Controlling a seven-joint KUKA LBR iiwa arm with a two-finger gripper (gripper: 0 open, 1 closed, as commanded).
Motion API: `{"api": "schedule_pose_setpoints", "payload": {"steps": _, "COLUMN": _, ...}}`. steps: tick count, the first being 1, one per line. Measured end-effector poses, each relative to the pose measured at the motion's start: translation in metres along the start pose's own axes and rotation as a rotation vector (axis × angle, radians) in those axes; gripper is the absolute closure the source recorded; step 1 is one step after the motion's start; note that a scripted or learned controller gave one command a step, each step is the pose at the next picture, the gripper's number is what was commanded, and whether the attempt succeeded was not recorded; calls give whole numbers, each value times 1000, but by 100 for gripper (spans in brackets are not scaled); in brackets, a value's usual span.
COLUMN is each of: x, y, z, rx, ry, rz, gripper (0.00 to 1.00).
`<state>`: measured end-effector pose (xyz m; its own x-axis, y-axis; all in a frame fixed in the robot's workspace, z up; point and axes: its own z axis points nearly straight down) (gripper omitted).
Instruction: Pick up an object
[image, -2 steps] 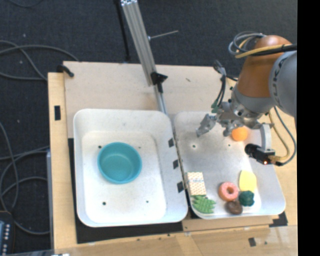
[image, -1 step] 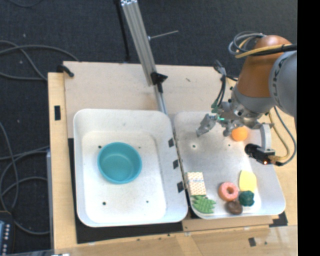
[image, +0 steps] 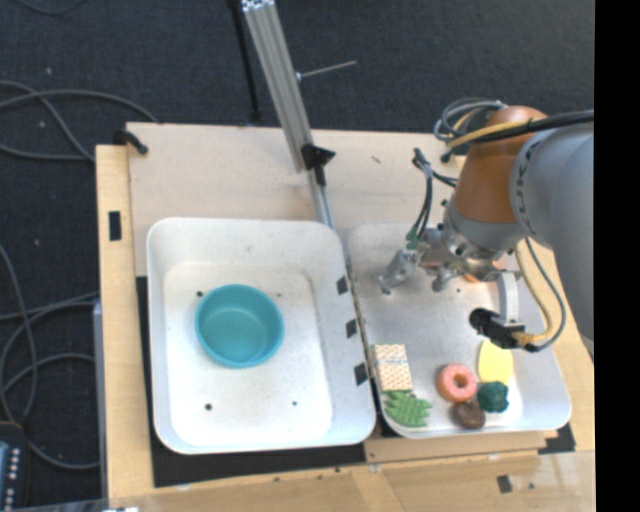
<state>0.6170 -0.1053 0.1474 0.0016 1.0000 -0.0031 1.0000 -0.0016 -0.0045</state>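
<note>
My gripper (image: 414, 279) hangs over the upper part of the right bin (image: 430, 320), its two fingers spread apart with bare bin floor between them, so it is open. The objects lie along the bin's near edge, well below the gripper: a tan waffle-like block (image: 392, 367), a green leafy piece (image: 407, 408), a pink doughnut (image: 458, 381), a brown lump (image: 467, 415), a dark green piece (image: 493, 397) and a yellow piece (image: 495, 360). A teal bowl (image: 238, 325) sits in the left bin (image: 180, 250).
A slanted metal post (image: 290, 100) rises behind the bins near their shared edge. The arm's orange wrist and cables (image: 490, 180) cover the right bin's far right corner. A black connector (image: 492, 326) hangs just above the yellow piece.
</note>
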Motion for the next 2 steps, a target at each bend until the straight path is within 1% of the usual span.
{"api": "schedule_pose_setpoints", "payload": {"steps": 1, "x": -2, "y": -1, "z": 50, "rx": -1, "ry": 0, "rz": 1, "gripper": 0}}
{"api": "schedule_pose_setpoints", "payload": {"steps": 2, "x": -2, "y": 1, "z": 35, "rx": -8, "ry": 2, "rz": 5, "gripper": 100}}
